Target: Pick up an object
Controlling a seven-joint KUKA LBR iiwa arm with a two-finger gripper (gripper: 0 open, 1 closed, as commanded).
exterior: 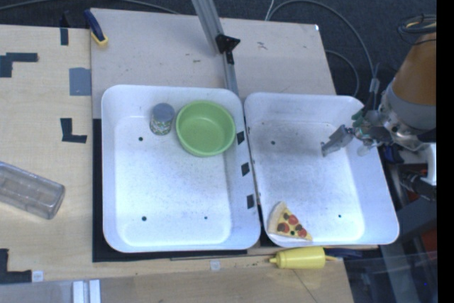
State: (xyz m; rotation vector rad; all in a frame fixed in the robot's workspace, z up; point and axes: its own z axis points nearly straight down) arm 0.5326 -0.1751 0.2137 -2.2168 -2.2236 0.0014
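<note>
My arm comes in from the 3 o'clock side of the bench, and my claw [333,144] hangs over the right bin [369,223], in its upper half, toward the 2 o'clock corner of that bin. I see grey fingers [332,145] that point toward 9 o'clock. There is nothing between them; the white floor of the bin shows under them. Whether the claw is released or clenched, I cannot tell, because the tips are small and blurred.

The things I can pick are well apart from my claw. In the right bin there is one thing, a toy pizza slice [289,222]. It lies flat at the 7 o'clock corner of that bin, near the front wall, with its point toward 12 o'clock.

In the left bin [120,223] there are two things, both in the upper part. A green bowl [206,128] stands upright toward the 1 o'clock corner of that bin. A small grey can [162,118] stands just beside the bowl, at its 9 o'clock side; if they touch I cannot say.

Outside the bins, a yellow bottle [301,257] lies on its side at the front edge of the bench, at 6 o'clock from the pizza slice. A clear plastic container [28,190] lies on the bench at the 9 o'clock side of the left bin.
</note>
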